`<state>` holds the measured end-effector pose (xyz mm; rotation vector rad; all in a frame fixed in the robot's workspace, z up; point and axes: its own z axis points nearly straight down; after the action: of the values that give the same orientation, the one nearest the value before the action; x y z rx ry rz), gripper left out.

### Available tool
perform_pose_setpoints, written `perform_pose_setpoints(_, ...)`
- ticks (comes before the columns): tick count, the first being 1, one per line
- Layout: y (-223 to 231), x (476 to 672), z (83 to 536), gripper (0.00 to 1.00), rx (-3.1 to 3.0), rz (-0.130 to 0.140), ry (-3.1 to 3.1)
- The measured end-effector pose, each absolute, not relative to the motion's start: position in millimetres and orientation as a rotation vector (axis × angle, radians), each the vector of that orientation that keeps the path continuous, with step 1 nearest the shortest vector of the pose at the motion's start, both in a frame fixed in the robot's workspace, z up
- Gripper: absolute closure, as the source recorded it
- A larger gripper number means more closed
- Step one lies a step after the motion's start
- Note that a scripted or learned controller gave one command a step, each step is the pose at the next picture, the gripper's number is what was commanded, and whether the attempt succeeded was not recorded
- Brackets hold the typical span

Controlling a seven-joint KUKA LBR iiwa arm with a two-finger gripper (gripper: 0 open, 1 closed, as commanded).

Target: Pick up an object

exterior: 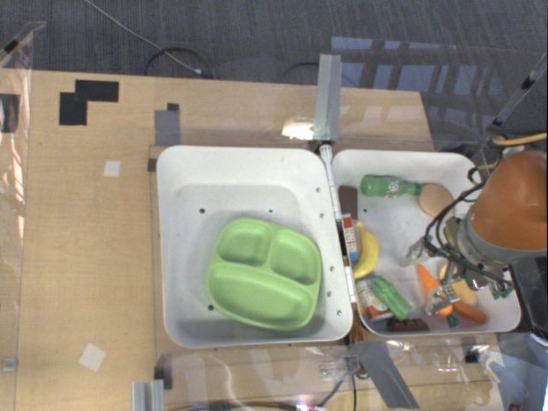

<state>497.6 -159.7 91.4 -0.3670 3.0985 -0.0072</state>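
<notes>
While the arm [514,208] hangs low over the right bin [402,165], its fingers [443,296] sit among a carrot [425,278] and other small items at the near right corner; whether they are open or closed cannot be told. No object is seen held. A sound pick calls for centring on one item, likely the carrot, clear of the banana [368,255] and bottle [390,186]. The left bin [184,178] holds a green tray [264,272].

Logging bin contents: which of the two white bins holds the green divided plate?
The left bin, away from the arm; the green plate lies alone there, the right bin holds small items.
</notes>
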Motion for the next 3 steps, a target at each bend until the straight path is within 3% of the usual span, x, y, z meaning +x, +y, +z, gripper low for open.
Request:
perform_pose_setpoints(1,-158.8,503.8,106.2,1.0,-0.376,-0.017,3.079)
perform_pose_setpoints(2,-206.1,535.9,97.5,1.0,-1.052,-0.007,2.951)
perform_pose_setpoints(3,-205.0,535.9,97.0,0.0,-1.052,-0.006,2.95)
